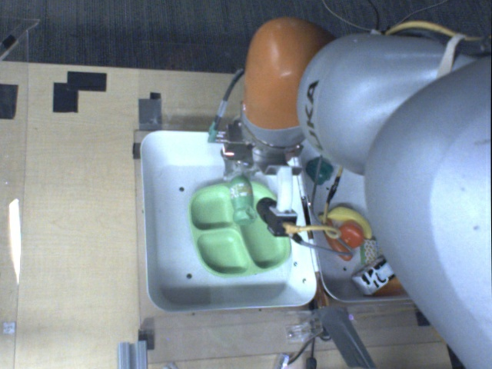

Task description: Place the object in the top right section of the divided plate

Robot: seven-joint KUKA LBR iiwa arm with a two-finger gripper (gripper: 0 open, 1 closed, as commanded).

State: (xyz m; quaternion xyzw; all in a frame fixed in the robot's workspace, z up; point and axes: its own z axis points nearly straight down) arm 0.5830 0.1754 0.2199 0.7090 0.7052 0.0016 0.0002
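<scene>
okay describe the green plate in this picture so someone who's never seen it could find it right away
Start at the left white bin, the one the grey and orange arm hangs over. The divided plate lies near its middle, under the gripper. It is the one light green thing in that bin, moulded into separate hollows, unlike the red and yellow toys in the right bin.

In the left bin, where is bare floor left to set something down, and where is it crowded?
Left bin: bare floor along its left wall and front wall, bordering the green divided plate. Crowded at the plate's top right, under the gripper, and in the right bin with its objects.
</scene>
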